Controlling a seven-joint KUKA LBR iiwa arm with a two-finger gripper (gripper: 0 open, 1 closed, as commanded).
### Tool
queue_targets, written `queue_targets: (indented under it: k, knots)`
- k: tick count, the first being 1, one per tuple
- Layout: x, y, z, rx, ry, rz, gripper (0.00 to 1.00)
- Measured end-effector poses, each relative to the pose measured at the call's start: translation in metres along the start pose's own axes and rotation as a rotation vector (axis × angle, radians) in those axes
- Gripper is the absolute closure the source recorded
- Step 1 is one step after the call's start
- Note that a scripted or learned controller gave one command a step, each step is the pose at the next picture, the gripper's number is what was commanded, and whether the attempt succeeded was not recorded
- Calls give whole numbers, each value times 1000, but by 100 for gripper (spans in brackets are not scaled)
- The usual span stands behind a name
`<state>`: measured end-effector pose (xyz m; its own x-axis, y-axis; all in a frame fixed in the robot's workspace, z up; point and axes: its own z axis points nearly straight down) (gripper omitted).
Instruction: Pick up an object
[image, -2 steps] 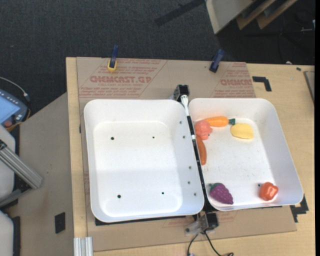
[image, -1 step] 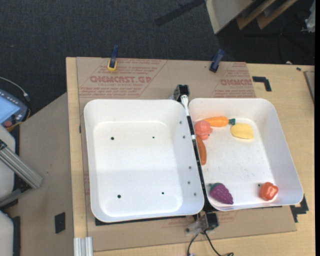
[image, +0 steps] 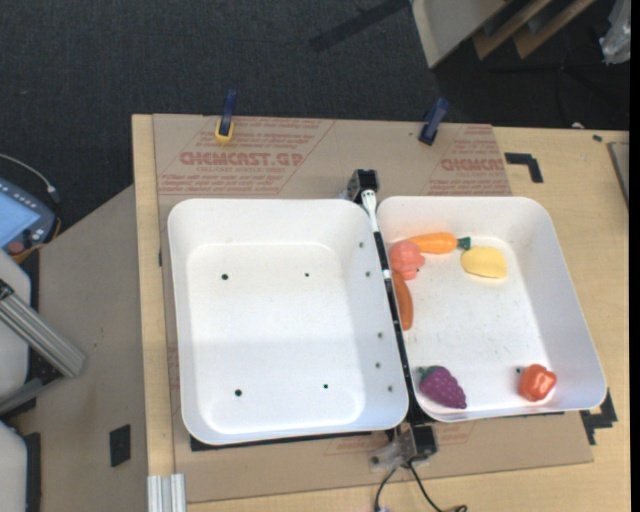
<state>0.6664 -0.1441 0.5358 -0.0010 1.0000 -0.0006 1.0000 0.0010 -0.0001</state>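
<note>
White bins x2 (image: 190, 300), right one: carrots x2 (image: 433, 242), lemon x1 (image: 484, 263), grapes x1 (image: 442, 387), pepper x1 (image: 537, 382)

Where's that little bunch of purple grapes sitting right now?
The purple grapes lie in the right-hand bin, at its near left corner beside the divider between the bins, with the red pepper off to their right.

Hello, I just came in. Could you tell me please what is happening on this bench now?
Nothing is being handled at this moment. Two white bins sit side by side on the bench. The right bin holds toy food: a carrot, a yellow lemon-like piece, a pink piece lying against a longer orange one by the left wall, purple grapes and a red pepper. All of them rest on the bin floor, so no pick has been made yet.
</note>
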Motion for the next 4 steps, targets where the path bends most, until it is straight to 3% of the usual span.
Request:
queue_targets:
  k: [4]
  knots:
    - [81,0,0,0,0,0,100]
